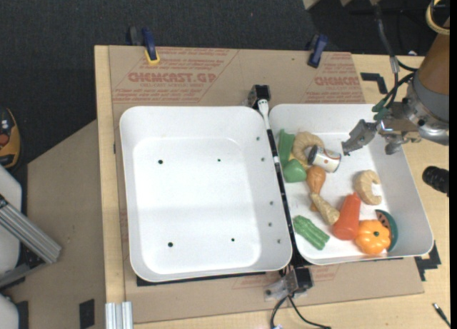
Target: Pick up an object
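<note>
Right now the gripper (pixel 373 137) hangs over the upper part of the right bin (pixel 421 210), fingers spread w/ nothing between them. All items sit in that bin: green pepper (pixel 290 158), small can (pixel 325 158) just left of the fingers, bagel (pixel 368 186), red piece (pixel 348 215), orange pumpkin (pixel 373 237), green pickle (pixel 310 231). Left bin (pixel 143 135) sits beside it on the table (pixel 107 178).

We see the arm (pixel 435 71) cut off by the frame's right edge, the dark green piece (pixel 388 226) half hidden behind the orange pumpkin (pixel 373 237), and the small white-and-brown item (pixel 325 158) too small for us to identify.
</note>
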You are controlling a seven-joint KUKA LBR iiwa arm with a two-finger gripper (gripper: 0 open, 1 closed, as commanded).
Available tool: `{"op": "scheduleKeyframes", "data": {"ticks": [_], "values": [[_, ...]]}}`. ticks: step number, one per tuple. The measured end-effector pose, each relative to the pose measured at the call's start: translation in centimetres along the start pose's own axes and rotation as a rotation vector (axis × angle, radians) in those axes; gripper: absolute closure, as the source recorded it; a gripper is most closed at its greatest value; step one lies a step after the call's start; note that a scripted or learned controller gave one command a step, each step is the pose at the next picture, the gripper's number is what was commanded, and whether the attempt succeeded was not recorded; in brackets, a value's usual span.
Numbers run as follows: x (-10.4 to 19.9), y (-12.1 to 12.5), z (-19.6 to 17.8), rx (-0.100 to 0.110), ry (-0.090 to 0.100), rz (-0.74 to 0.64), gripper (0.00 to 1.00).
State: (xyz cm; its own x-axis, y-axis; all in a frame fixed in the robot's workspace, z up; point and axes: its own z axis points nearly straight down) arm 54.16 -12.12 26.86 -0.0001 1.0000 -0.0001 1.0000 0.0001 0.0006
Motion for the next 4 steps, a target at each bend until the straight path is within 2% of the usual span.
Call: {"op": "scheduleKeyframes", "data": {"ticks": [1, 2, 3, 4], "values": [[0.8, 7.6, 15.4, 0.007, 0.002, -0.004, 0.00], [2.9, 11.6, 18.3, -0.003, -0.001, -0.003, 0.00], [2.7, 11.6, 17.0, -0.008, -0.001, 0.000, 1.00], [8.6, 8.4, 7.7, -0.008, 0.002, -0.007, 1.00]]}}
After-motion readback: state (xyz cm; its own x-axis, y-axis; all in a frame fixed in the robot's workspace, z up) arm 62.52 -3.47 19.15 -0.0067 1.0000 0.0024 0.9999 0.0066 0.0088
